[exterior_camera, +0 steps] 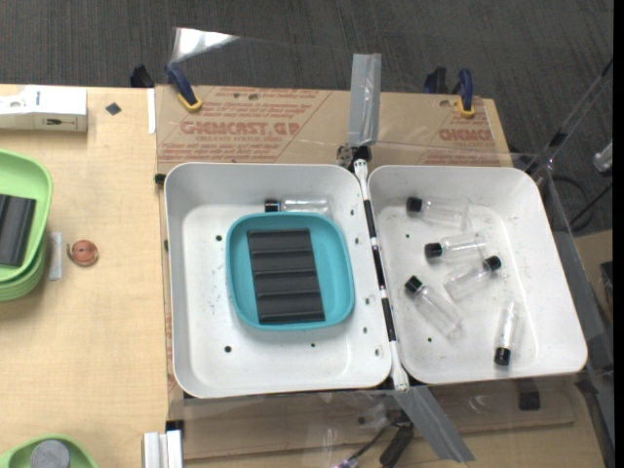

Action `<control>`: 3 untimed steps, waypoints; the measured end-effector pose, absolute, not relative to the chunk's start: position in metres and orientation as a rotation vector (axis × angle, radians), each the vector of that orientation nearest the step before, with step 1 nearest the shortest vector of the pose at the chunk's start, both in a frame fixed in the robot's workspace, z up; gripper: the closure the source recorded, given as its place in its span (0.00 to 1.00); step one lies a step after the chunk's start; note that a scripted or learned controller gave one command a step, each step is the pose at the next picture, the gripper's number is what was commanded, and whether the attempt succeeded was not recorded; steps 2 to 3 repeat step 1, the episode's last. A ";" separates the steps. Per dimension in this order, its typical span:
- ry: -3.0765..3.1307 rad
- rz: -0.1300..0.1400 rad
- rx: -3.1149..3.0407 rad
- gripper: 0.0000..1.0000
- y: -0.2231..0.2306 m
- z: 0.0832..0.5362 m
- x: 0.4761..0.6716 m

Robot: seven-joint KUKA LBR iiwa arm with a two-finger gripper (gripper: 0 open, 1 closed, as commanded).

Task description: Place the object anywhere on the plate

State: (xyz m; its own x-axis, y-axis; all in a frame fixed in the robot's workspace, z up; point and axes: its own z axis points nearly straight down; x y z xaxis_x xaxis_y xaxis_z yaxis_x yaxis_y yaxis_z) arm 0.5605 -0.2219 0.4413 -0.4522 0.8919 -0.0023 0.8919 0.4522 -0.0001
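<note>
A teal square plate [290, 271] with a dark ribbed insert sits in the left white bin [195, 291]. One clear vial with a black cap [294, 205] lies in that bin just behind the plate, against its far edge. Several more clear vials with black caps lie scattered in the right white bin [546, 261], among them one at the centre [452, 249] and one near the front right [505, 333].
A green tray [21, 227] holding a dark block stands at the far left on the wooden bench. A small round copper piece [84, 253] lies beside it. A white box [43, 109] lies at the back left. Cardboard and clamps sit behind the bins.
</note>
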 end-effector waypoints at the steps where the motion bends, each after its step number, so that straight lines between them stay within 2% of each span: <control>1: 2.675 -0.002 1.643 0.00 -0.222 0.441 0.561; 3: 2.675 -0.002 1.643 0.00 -0.222 0.441 0.561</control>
